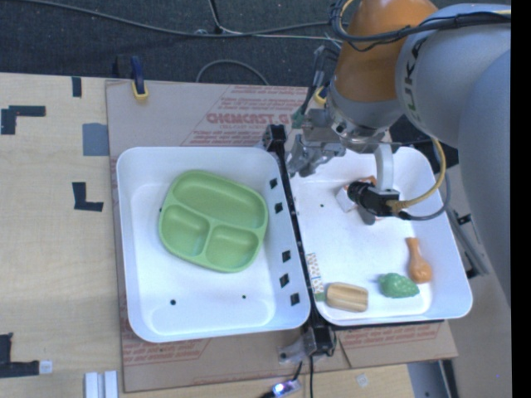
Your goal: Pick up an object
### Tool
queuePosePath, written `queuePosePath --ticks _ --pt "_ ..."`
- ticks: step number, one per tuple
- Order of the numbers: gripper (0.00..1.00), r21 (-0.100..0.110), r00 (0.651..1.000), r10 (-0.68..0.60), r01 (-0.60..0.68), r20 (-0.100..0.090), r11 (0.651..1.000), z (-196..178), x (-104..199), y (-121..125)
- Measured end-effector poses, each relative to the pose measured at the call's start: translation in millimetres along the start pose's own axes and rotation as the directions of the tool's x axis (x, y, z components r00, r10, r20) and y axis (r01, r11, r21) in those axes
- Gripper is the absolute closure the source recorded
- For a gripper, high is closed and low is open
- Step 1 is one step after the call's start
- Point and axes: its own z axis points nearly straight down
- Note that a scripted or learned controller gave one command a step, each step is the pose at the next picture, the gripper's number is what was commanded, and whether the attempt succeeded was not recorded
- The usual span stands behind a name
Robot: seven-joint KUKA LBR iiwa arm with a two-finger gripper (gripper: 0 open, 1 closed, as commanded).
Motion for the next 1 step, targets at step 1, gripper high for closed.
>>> queuePosePath --ticks 1 --pt "1.00 0.002 1.000 -0.001 0.001 0.000 1.000 24.5 50.5 -19.5"
